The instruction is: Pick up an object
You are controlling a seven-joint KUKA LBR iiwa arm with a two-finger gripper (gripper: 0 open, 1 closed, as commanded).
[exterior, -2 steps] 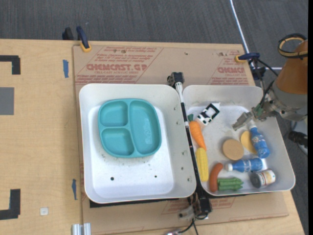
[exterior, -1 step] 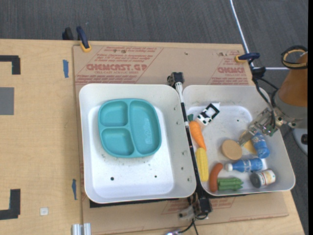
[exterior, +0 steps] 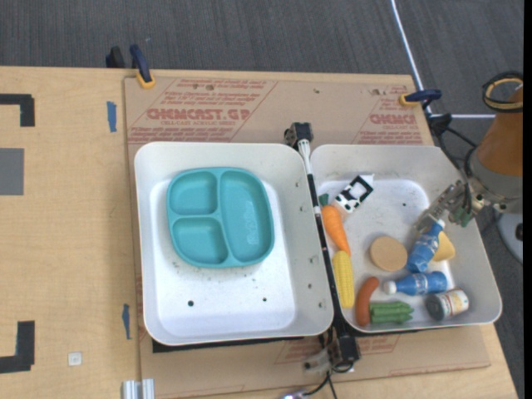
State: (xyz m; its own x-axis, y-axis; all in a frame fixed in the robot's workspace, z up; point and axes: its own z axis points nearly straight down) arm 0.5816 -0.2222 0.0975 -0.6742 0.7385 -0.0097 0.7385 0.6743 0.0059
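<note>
Blurring at the right bin's (exterior: 391, 158) edge — hand (exterior: 442, 210) indistinct.

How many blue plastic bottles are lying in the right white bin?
2. One blue plastic bottle lies tilted near the bin's right side, beside the round tan disc. The second blue bottle lies flat below it, near the front edge. Others may be hidden under the pile.

Arm from the right, tool (exterior: 438, 213) low and slanted leftward
</note>
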